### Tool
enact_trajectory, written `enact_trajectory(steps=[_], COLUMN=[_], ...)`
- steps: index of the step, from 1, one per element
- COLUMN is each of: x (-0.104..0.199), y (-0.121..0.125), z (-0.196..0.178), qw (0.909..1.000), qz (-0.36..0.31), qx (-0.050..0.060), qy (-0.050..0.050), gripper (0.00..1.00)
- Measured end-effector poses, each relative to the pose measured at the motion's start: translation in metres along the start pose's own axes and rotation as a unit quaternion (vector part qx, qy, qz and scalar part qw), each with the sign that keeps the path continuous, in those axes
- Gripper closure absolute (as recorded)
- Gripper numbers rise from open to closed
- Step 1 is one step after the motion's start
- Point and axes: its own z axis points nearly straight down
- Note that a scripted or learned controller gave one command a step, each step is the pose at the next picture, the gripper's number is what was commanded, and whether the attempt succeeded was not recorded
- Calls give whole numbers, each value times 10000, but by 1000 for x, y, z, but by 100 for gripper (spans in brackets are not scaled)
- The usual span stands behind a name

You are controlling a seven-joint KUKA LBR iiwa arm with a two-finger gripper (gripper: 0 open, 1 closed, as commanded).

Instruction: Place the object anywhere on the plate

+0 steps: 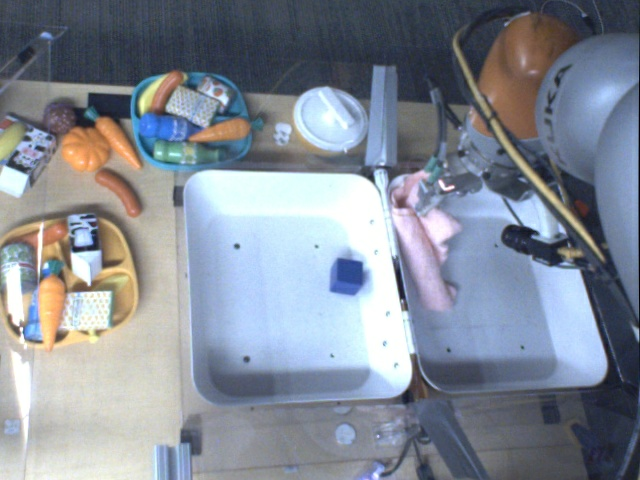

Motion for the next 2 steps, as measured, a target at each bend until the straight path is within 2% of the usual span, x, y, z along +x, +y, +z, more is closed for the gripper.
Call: enact_trajectory(steps=[1,2], x=[1,47], y=[2,-5], z=[-40,-49], qw=[10000,9790], qz=[-41,-2039], qx=[-1,-1], qy=[1,7], gripper=[100,100])
